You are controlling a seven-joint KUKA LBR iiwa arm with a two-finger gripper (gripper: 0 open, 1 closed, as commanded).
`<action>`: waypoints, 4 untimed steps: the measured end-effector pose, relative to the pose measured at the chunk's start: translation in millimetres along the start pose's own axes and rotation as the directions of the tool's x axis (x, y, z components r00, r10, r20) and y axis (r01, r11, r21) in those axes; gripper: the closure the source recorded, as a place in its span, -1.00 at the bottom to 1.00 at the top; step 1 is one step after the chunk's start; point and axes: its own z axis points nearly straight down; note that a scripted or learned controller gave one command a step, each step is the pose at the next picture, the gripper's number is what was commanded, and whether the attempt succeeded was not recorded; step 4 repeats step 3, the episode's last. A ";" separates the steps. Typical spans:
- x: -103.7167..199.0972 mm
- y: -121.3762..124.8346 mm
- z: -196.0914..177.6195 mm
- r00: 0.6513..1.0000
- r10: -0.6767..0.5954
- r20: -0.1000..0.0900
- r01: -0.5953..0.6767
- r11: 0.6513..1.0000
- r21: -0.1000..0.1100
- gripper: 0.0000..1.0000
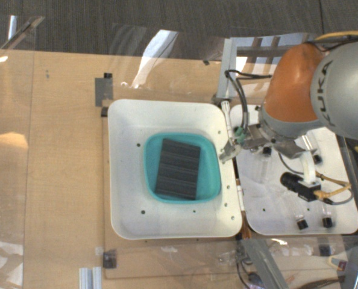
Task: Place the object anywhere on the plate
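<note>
The dark grey ridged flat block (178,168) lies on the square teal plastic plate (212,182) in the left white bin (128,215). My hold state is hidden. I should lift away slowly, bumping nothing.

two shallow white bins sit side by side on a light wooden bench (52,179). the left bin (128,203) is square with rounded corners and has small dark holes dotted in its floor, at about 7 and 5 o'clock from its centre. the right bin (269,212), just beside it at 3 o'clock, also shows dark holes. a small dark bracket (103,90) stands at 11 o'clock from the left bin, touching its corner. a grey metal frame (251,47) rises at 12 o'clock above the right bin. dark ribbed flooring (137,5) runs along the top, beyond the bench.
</note>
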 end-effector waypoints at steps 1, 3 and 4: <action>0.0 0.0 0.0 1.000 0.000 0.000 0.000 1.000 0.000 -1.00; 75.6 56.6 -74.8 0.991 0.130 0.000 -0.130 0.991 -0.001 -1.00; 75.6 56.6 -74.8 0.991 0.130 0.000 -0.130 0.991 -0.001 -1.00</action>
